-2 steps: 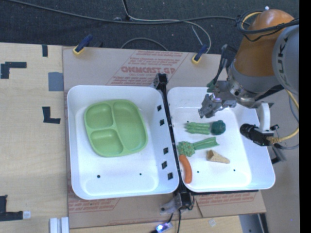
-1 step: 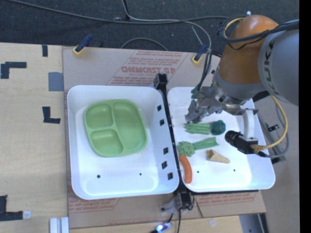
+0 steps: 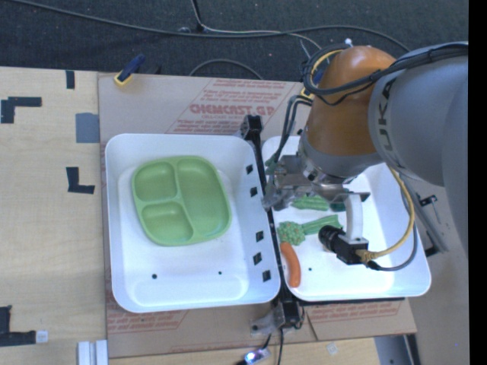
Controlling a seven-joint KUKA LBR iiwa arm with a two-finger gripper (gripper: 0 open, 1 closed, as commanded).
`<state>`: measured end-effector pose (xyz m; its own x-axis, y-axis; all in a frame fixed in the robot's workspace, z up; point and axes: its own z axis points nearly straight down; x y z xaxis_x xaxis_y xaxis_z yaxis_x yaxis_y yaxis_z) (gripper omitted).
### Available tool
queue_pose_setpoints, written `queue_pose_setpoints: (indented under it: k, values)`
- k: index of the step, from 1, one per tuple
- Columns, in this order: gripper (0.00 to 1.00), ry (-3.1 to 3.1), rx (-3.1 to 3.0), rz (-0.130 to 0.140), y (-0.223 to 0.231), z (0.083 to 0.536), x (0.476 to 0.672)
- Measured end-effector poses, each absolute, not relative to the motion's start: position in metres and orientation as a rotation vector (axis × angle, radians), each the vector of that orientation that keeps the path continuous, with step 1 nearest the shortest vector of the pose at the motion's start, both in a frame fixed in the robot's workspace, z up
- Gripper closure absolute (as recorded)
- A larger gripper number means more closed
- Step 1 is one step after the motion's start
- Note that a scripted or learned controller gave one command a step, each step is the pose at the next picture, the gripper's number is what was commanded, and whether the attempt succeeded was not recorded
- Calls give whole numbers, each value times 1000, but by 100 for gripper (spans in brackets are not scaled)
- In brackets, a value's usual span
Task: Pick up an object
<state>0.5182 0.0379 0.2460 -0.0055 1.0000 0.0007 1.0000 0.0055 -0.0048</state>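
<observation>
2 shallow white bins sit side by side on a sheet of brown cardboard (image 3: 221, 105) that covers the surface (image 3: 46, 226). The left bin (image 3: 122, 265) holds a green divided plate (image 3: 181, 200) with 3 compartments, lying flat in the upper half of the bin, well apart from the bin's lower wall.

The right bin (image 3: 396, 280) holds the toys. A green broccoli piece (image 3: 291, 232) lies near the bin's left wall, and a green stalk-like piece (image 3: 321, 223) lies just beside it to the right, touching or nearly touching. Another green piece (image 3: 310, 202) lies above them, partly hidden under the wrist hardware. An orange carrot (image 3: 291, 265) lies below the broccoli, close to the left wall, running along that wall.

The arm (image 3: 426, 105) reaches in from the right, its orange band (image 3: 346, 105) above the wrist. The gripper (image 3: 280, 192) hangs low over the upper left part of the right bin, just beside the divider between the 2 bins and above the green pieces. Whether it is apart or together I cannot tell, since the metal parts blur together there. A black cable fitting (image 3: 342, 245) and a yellow cable (image 3: 403, 242) hang over the bin's middle.

A blue and yellow clip (image 3: 129, 68) lies at the cardboard's upper left corner.
</observation>
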Motion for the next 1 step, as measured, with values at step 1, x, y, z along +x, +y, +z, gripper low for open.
queue_pose_setpoints:
  k: [1]
  values:
    - [100, -2226, -2212, 5, 90, 226, 505]
